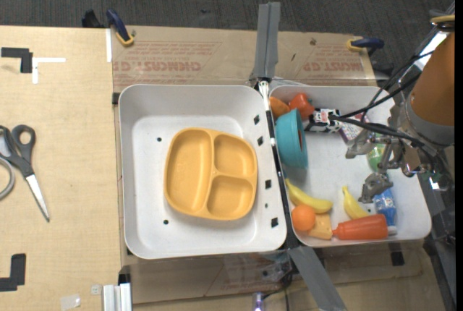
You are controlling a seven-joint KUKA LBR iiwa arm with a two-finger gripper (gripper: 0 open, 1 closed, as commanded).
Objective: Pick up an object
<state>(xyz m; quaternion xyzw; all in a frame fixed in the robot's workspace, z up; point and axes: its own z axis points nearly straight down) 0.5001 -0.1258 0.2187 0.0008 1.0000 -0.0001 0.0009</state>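
Observation:
My gripper (366, 168) hangs over the right side of the right bin (325, 166), open, with bare bin floor between its fingers. One fingertip (357, 149) lies near a green object (376, 155); the other (372, 188) sits just above a blue packet (385, 205) and a small banana (352, 205). A red-orange carrot (362, 228) lies along the front wall. Farther left are a larger banana (307, 196), an orange ball (304, 218) and a teal bowl (291, 137) leaning on the divider.
The left bin (137, 158) holds a yellow divided plate (212, 173). A black-and-white toy (323, 119) and orange pieces (291, 103) sit at the right bin's back. Scissors (25, 165) lie on the bench at far left. Cables (376, 103) trail above the gripper.

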